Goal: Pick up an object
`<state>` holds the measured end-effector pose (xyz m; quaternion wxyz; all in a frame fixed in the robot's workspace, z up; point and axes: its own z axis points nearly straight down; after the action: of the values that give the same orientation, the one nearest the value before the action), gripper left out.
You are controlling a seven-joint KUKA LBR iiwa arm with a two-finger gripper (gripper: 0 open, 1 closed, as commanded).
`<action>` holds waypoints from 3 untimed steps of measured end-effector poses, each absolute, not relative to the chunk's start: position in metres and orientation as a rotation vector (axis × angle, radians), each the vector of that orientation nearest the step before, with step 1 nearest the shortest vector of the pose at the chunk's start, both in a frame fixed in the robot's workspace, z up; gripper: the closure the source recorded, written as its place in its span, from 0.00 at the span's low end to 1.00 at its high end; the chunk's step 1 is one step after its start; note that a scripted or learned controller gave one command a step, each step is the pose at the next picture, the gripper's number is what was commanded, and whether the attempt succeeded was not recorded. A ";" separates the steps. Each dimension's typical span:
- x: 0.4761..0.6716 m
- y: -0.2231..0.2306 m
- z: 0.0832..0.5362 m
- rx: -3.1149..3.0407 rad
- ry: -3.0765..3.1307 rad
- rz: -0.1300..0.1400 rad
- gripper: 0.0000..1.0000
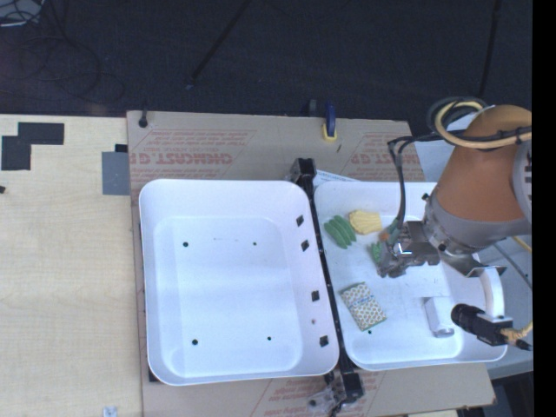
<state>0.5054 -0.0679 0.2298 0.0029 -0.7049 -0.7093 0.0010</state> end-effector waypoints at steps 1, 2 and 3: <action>0.485 0.012 0.349 -2.212 -2.236 -0.015 1.00; 0.562 0.063 0.383 -2.218 -2.230 -0.006 1.00; 0.488 0.096 0.346 -2.212 -2.220 0.012 1.00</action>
<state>0.4885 0.0957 0.3458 0.0037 -0.7058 -0.7084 0.0039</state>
